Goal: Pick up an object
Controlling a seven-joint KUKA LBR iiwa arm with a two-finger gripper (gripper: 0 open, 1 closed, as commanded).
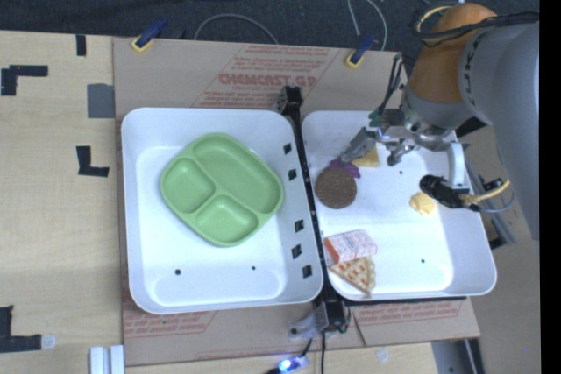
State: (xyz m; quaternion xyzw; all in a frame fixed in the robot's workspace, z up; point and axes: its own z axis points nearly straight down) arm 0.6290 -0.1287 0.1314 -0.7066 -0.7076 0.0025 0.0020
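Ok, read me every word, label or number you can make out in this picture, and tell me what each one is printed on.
"CHEMCAST GP": red print on the brown cardboard sheet under the two bins, seen just above the left bin; this reading is uncertain, as the letters are faint.
Smaller red lines beside it on the cardboard: too blurred to read.
Red print along the cardboard's bottom edge: too small to read.
Snack packet in the right bin: its printing is unreadable.

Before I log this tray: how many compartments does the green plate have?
3: the plate in the left bin has one along its upper right, one at left, one at bottom.
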